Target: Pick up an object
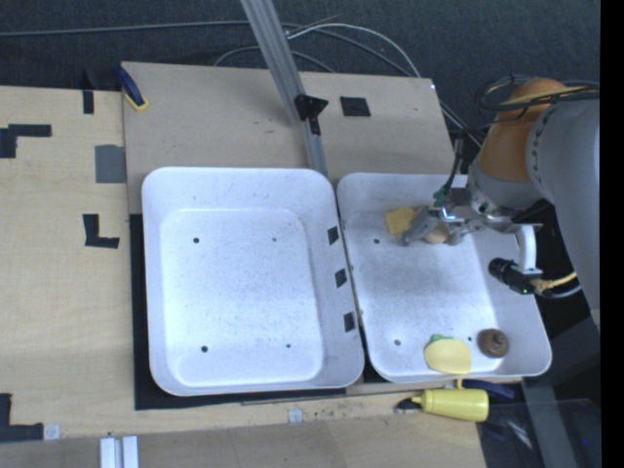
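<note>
Camera view: gripper (426, 230) low beside yellow block (399, 221) in right bin (409, 291), finger state unclear; centre over block before closing

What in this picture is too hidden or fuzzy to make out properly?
- Pincer: camera view, too blurred to tell open from shut.
- Yellowish piece: the pincer covers part; whether they touch is unclear.
- Small brown thing: too small to identify.
- Yellow tool below the right bin: blurred.
</note>
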Motion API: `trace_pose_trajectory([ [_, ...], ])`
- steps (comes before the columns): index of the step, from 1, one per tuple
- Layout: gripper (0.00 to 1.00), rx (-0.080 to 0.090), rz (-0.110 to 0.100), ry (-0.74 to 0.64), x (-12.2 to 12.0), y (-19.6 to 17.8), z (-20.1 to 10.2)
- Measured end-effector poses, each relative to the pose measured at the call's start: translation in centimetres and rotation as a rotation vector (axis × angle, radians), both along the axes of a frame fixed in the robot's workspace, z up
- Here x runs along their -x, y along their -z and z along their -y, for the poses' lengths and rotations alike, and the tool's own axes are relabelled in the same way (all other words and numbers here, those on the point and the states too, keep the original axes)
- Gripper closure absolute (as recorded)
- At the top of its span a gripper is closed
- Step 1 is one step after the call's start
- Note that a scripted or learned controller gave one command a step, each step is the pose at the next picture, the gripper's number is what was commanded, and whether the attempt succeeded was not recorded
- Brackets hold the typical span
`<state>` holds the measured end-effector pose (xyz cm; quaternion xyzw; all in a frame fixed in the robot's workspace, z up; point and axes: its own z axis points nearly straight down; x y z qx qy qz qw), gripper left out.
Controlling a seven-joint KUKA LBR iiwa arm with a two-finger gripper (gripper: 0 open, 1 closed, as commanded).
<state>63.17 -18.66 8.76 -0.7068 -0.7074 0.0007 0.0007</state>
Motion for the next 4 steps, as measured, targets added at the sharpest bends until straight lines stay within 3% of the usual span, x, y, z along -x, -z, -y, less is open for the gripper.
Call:
trace_pose_trajectory([
  [1,1.00,0.001,0.002,0.000,-0.1,-1.2,0.0],
  [3,1.00,0.001,0.006,0.001,0.5,-12.1,0.4],
  [4,1.00,0.000,0.003,0.000,0.4,-13.5,0.4],
])
